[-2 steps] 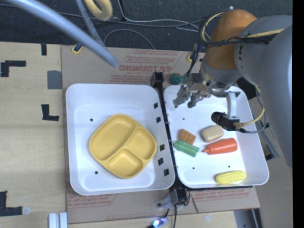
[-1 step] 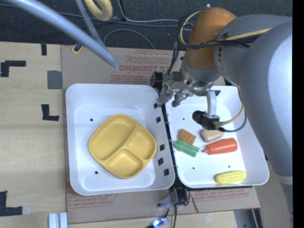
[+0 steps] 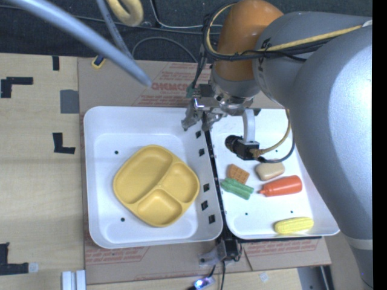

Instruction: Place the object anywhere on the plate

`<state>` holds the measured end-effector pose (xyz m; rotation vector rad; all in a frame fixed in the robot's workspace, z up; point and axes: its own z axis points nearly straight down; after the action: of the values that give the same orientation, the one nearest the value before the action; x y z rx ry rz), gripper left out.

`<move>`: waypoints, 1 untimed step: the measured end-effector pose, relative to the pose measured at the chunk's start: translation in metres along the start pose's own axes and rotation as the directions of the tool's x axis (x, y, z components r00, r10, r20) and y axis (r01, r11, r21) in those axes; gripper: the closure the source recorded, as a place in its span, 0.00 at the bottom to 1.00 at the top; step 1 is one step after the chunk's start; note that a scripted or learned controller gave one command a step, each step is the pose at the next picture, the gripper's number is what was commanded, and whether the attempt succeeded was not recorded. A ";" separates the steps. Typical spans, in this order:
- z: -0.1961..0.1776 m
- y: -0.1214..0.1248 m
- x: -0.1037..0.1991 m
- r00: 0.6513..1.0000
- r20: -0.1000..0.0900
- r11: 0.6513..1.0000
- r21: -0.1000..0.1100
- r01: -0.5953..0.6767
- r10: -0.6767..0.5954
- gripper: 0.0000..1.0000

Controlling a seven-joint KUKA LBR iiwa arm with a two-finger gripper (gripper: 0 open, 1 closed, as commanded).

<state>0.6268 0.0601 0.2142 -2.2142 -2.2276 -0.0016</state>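
Brown cardboard [image 3: 175, 86] is laid over a pale wooden bench [image 3: 36, 162], and two white bins are set on it side by side. Now the gripper [image 3: 199, 118] is seen poised over the far edge of the bins, right where the left bin [image 3: 97, 162] and the right bin [image 3: 257, 215] meet. Whether the claw is wide or narrow cannot be told from this angle. Above it, the orange band [image 3: 245, 29] and the grey arm [image 3: 320, 77] are seen reaching in across the right bin's far right corner.

Out from the claw, into the right bin: an orange waffle-like piece [image 3: 238, 174] is found near the left edge, with a green pod [image 3: 236, 189] laid against its near side. A tan lump [image 3: 269, 171] is placed just beside the waffle-like piece, toward the middle, and an orange-red carrot [image 3: 281, 186] is laid just on the near side of that lump. A yellow corn cob [image 3: 294, 225] is set by the near edge, apart from the rest.

Over in the middle of the left bin, the yellow plate [image 3: 156, 185], divided into three compartments, is seen well apart from all five pieces. Which piece is the task's object cannot be told.
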 end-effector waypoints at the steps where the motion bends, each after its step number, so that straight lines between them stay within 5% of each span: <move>1: -0.001 -0.006 0.062 1.000 0.000 1.000 0.002 0.001 -0.001 1.00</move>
<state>0.6209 0.1220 0.2154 -2.2122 -2.2281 0.0005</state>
